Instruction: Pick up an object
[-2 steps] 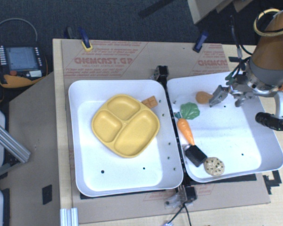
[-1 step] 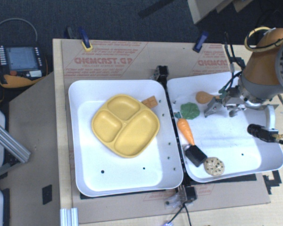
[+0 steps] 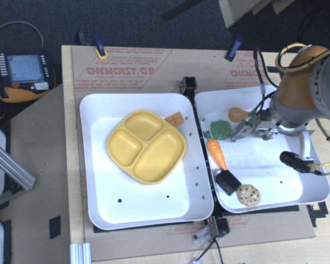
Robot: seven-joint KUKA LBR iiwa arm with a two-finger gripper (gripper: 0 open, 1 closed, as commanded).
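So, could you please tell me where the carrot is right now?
The carrot lies in the right bin along its left wall, just below the green toy and above the black block.

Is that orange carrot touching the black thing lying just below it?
Cannot tell. In the camera view, the carrot's tip meets the black block's corner, with no plain gap or contact.

Both bins [image 3: 99,202] white. Divided plate [image 3: 147,146] pale yellow; block [image 3: 175,119] at its edge tan-orange. Right bin: carrot [image 3: 216,153] orange w/ green top, leafy item [image 3: 221,129] green, cookie [image 3: 248,194] beige w/ dark specks, black block [image 3: 227,181]. Arm [image 3: 302,87] grey w/ orange band. Bench [image 3: 154,65] tan, red lettering.
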